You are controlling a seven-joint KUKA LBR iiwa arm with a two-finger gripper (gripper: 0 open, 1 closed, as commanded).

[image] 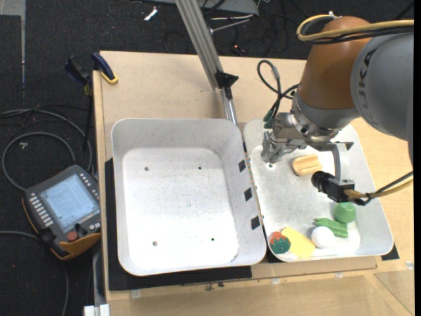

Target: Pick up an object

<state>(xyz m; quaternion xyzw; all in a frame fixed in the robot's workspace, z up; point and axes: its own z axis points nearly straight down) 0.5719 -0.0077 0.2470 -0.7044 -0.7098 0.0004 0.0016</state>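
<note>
the gripper (271, 155) hangs in the right bin (375, 236), left of the block (304, 164).

A pale wooden surface (164, 91) stands on dark carpet (46, 38) strewn with black cables (26, 150). A teach pendant (62, 209) lies on the floor at left — a slanted aluminium rail (197, 28) crosses overhead, its clamp (225, 81) above the wood.

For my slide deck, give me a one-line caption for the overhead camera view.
KUKA arm's gripper lowered into the right bin near a tan block, with toys clustered at its front edge.
</note>
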